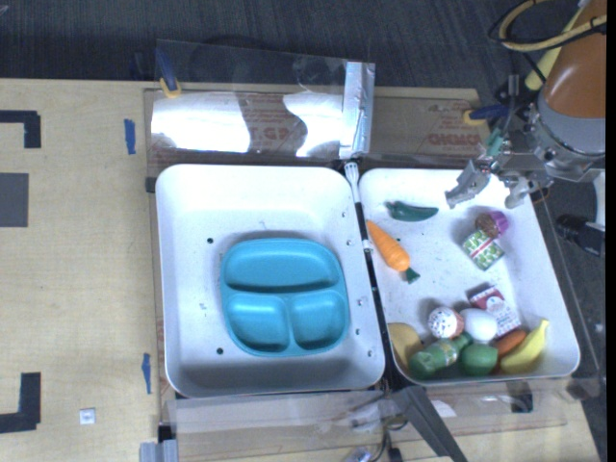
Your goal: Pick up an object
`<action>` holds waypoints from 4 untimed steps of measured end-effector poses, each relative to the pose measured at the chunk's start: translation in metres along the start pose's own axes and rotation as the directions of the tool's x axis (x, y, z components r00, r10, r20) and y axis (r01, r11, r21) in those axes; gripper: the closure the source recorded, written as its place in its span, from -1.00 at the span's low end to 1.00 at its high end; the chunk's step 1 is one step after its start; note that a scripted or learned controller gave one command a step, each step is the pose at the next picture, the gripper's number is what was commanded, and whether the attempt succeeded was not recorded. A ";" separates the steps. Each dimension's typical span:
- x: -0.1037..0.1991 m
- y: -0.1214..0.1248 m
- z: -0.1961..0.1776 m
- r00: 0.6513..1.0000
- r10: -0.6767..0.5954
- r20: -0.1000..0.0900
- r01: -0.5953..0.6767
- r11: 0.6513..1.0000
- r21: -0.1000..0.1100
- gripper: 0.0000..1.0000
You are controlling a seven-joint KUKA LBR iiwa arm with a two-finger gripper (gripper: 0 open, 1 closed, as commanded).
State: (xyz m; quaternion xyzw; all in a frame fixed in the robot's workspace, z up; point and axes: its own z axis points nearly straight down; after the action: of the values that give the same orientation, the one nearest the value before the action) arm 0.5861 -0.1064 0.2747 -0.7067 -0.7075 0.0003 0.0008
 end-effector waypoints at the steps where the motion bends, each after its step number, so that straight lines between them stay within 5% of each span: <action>1: -0.064 -0.013 0.056 0.997 0.083 0.001 -0.083 0.997 0.003 -1.00; 2: -0.089 0.023 0.182 0.998 0.062 0.000 -0.062 0.998 -0.003 -1.00; 3: -0.075 -0.008 0.189 0.996 0.092 0.000 -0.092 0.996 -0.004 -1.00; 4: -0.076 -0.004 0.174 0.996 0.094 0.003 -0.094 0.995 -0.016 1.00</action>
State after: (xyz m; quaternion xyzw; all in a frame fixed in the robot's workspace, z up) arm 0.5820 -0.1825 0.1003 -0.7391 -0.6736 -0.0039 -0.0058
